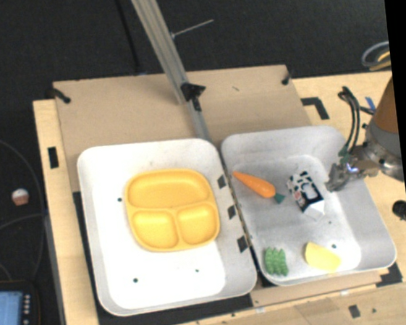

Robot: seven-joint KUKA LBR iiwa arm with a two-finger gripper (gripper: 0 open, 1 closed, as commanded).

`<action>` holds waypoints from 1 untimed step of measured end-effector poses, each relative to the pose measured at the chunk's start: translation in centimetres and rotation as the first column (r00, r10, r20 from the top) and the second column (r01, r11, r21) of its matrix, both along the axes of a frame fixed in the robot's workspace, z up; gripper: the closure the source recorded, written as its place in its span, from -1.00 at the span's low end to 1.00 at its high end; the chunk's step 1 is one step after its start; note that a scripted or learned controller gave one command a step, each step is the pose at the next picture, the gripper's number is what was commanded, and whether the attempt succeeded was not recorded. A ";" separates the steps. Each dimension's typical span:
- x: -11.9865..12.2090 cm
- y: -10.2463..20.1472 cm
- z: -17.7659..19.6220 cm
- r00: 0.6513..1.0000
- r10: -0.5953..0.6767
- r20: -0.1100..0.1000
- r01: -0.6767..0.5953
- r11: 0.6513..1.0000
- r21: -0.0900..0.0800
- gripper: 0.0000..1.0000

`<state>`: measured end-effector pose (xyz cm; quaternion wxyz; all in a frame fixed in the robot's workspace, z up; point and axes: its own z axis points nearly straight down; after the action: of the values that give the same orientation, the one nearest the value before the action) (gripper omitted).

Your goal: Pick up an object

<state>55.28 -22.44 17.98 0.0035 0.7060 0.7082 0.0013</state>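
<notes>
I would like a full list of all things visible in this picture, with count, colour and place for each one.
bins: two, white, side by side on the bench
divided plate: one, yellow, three compartments, in the left bin
toy carrot: one, orange with green tip, upper left of the right bin
small carton: one, white with black and blue print, middle of the right bin
green piece: one, green, bumpy, near front edge of the right bin
yellow piece: one, yellow, rounded, front of the right bin, beside the green piece
metal pole: one, grey, slanting behind the bins
screen: one, blue display, lower left
gripper: one, grey, over the right bin's right side, close to the carton
</notes>
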 end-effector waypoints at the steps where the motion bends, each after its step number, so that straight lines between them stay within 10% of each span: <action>1: 0.2 -0.2 5.5 1.000 0.001 0.002 -0.001 1.000 -0.001 1.00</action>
<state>55.47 -22.61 23.45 0.0043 0.7058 0.7084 0.0017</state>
